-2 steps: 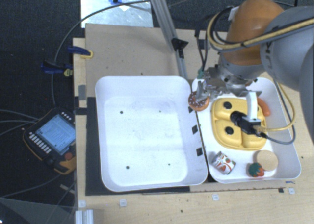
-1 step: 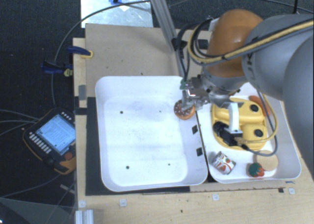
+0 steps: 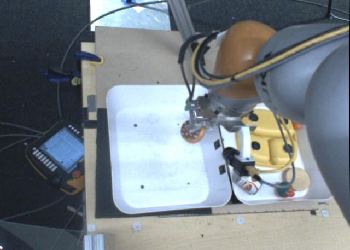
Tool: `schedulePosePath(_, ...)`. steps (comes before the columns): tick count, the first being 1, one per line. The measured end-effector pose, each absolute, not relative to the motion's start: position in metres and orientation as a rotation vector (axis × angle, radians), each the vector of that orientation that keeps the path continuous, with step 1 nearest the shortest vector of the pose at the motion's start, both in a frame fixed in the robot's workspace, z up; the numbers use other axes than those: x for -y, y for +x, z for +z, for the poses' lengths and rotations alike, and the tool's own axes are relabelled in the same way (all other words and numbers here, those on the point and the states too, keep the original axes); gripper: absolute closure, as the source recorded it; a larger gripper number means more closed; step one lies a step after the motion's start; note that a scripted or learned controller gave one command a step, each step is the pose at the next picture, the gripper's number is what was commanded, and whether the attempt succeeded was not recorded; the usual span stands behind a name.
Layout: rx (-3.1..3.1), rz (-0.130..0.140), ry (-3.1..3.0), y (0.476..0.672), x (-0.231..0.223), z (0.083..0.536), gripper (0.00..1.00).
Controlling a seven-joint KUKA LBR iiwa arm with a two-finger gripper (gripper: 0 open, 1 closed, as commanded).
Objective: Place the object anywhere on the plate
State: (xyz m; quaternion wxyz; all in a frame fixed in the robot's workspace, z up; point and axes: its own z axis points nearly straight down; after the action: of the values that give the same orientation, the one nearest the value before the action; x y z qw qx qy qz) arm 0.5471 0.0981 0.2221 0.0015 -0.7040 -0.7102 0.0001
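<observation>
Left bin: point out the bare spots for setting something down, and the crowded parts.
The left bin has bare white floor from its left wall to the front edge. It is crowded at its right rim, where the gripper hangs over a small round object. The right bin is packed.

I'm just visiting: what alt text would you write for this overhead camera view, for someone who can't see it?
A grey and orange robot arm reaches from the right over two white bins, its gripper right above a small round brownish object in the left bin. The right bin holds yellow items and small clutter.
</observation>
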Motion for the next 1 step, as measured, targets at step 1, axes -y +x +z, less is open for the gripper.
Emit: schedulePosePath(1, 2.229, -0.003, -2.213, 0.5413, -0.1117, 0.2327, 1.00)
